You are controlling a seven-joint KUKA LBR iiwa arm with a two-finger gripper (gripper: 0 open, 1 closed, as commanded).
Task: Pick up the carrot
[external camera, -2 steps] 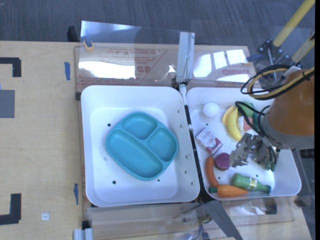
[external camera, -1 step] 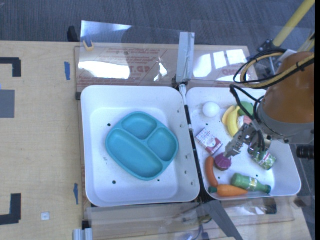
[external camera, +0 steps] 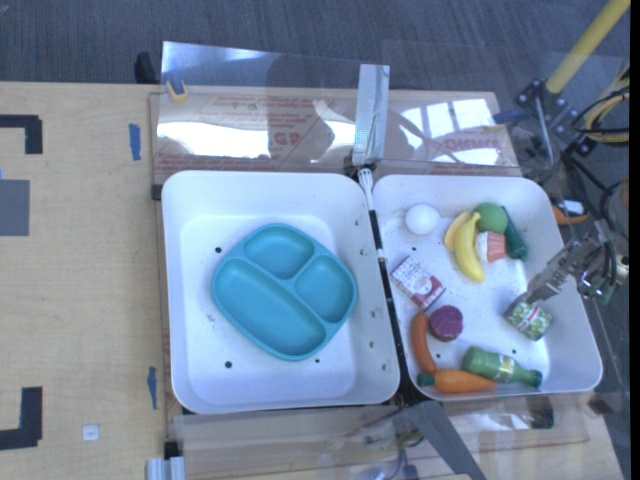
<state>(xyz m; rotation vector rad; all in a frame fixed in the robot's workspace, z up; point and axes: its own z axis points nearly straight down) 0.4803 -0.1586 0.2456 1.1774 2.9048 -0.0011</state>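
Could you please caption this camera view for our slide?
Gripper poised in the right bin above toy food; carrot lies at its near edge.

The robot's gripper (external camera: 548, 286) is small and made of shiny grey metal. Its thin fingers look like little silver sticks. Behind them, at the right edge, sits a darker grey block with tiny green and white bits on it. A small orange piece shows a little farther back on the right. Black cables curl around the parts at the far right, and thin dark metal rods stick out there too
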